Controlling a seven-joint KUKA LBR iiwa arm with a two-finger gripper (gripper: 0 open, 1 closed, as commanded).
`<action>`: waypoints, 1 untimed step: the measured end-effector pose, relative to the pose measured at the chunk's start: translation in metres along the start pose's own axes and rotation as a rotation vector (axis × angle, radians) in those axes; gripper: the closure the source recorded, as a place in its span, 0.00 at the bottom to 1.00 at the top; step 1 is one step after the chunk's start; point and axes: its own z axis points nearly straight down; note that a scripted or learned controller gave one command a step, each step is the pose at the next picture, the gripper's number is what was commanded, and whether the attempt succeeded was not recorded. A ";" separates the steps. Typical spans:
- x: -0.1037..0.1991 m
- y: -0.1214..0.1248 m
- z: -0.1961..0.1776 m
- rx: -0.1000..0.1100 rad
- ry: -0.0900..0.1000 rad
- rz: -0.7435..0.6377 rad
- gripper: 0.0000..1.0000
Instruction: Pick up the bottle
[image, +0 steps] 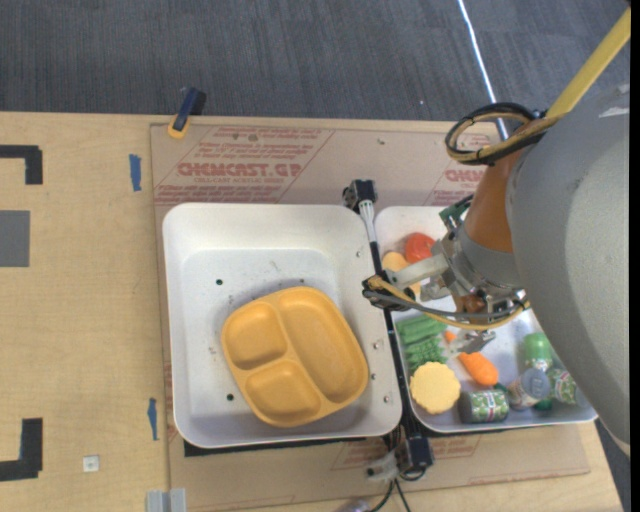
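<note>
We see the bottle (538, 355) at the right bin's (432, 420) crowded near corner beside a can (486, 404) and carrot (478, 368), so our tool (462, 300), whose state we cannot tell, risks nudging neighbours or closing on the wrong item.

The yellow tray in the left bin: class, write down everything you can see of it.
The yellow tray is a rounded, glossy, plastic-looking dish with three compartments: one at its upper left, a long one on the right, one at the bottom. All three look bare. It lies flat and open side up, turned at an angle, on the floor of the left bin, toward the near right corner. Nothing else touches it.
</note>
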 end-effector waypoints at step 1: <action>0.002 -0.065 0.000 0.001 -0.001 0.024 0.00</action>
